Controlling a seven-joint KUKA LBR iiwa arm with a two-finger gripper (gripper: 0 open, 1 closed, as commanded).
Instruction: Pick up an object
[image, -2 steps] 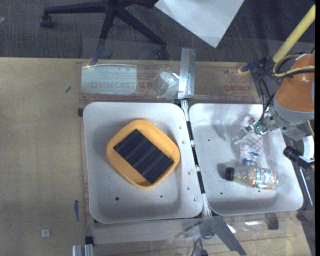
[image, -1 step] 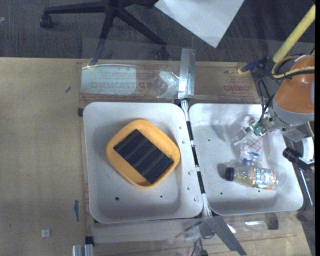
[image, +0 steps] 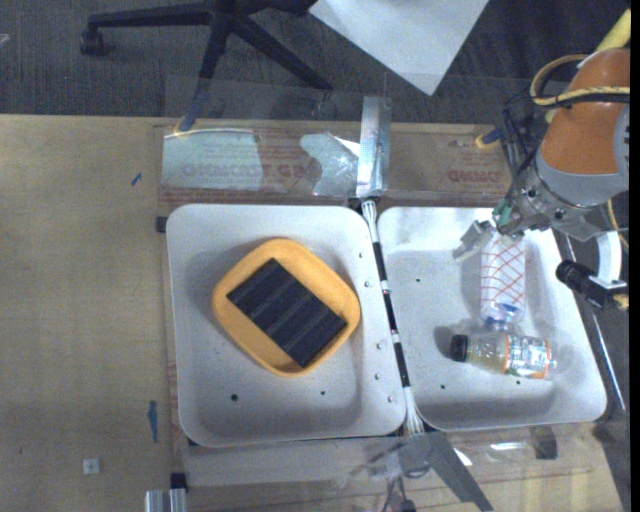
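A: Gripper (image: 500, 222) was over the far end of the right bin (image: 430, 395), just past the orange band. Couldn't tell its state, too small and blurry.

B: What was under it?

A: Clear plastic bottle with a red-checked label (image: 501, 280), lying lengthwise, top end right at the gripper. No way to call it a hold.

B: Anything else in there?

A: Small bottle with amber liquid and a dark cap (image: 505, 354), on its side, touching the checked one's blue-capped end.

B: Risks?

A: My guess: both are round, slick plastic. They could roll or squirt out of a pinch, and one would nudge the other.

B: Left bin (image: 200, 400)?

A: Rounded yellow tray holding a dark ribbed panel (image: 286, 317). Wide, flat, probably hard to grab.
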